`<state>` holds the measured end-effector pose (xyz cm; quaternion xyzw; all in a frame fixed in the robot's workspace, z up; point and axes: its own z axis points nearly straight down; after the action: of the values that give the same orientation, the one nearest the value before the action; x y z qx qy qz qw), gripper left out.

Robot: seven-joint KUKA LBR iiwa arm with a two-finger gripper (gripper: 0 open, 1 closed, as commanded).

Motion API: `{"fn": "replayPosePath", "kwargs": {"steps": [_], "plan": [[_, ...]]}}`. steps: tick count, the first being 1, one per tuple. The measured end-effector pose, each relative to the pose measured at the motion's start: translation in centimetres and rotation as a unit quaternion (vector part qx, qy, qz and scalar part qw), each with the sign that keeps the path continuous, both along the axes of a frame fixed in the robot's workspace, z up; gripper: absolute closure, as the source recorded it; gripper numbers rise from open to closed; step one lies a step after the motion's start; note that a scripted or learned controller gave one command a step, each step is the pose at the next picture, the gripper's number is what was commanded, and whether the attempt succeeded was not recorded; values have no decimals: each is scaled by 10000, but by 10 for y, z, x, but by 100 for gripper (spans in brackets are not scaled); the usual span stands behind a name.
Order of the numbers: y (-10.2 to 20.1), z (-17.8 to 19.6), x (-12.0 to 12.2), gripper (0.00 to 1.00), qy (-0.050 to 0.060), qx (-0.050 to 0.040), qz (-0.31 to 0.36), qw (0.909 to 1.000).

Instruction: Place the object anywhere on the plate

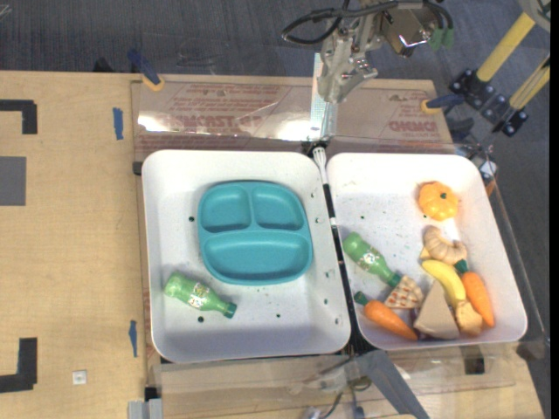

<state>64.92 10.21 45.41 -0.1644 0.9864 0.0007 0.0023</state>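
**A:** Item one, the gripper (336,84)?

**B:** It hung at the top of the view, above the far edge of the worktop (70,234), over the seam between the two bins. Nothing sat between its fingers. Whether they were apart or together could not be told from this angle.

**A:** Item two, the plate (255,232)?

**B:** A teal plate with three compartments, in the left bin (166,182), nearer the camera than the gripper and to its left in the view. Nothing lay on it.

**A:** Item three, the object?

**B:** One green bottle (199,295) lay on its side in the left bin, just beside the plate's near left corner, well apart from the gripper. I could not tell whether it touched the plate's rim.

**A:** Item four, the right bin (376,173)?

**B:** It lay below and to the right of the gripper in the view. Contents: a second green bottle (370,260) near the divider, an orange pumpkin (438,200), a banana (445,279), two carrots (389,319) (478,297), a beige knobbly piece (443,248), and a tan wedge (436,319), all crowded together toward the near right corner.
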Motion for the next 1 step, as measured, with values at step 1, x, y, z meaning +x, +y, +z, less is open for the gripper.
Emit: {"fn": "replayPosePath", "kwargs": {"steps": [1], "plan": [[3, -225, -70, 100, 52, -9, 783, 9969]]}}
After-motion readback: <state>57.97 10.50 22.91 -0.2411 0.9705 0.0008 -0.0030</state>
